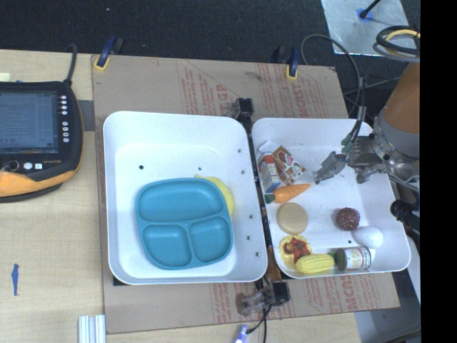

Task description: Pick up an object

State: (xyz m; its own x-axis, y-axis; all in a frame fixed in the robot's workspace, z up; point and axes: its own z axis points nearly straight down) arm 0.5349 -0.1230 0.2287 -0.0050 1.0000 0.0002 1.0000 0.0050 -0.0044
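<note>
Fingers (330, 167) — we can't tell spread or clenched; nothing visibly between them. Gripper (335, 166) hovers over right bin (400, 263). Carrot (291, 191), packet (285, 164) just beyond fingertips: we judge nearest pick candidates. Brown ball (348, 218) near.

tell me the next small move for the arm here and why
Probably a short move toward the camera view's left and down, onto the carrot. The gripper hangs over the right bin with nothing visibly in it, and the carrot lies just below and left of it, nearer than the brown ball or the round cookie.
</note>
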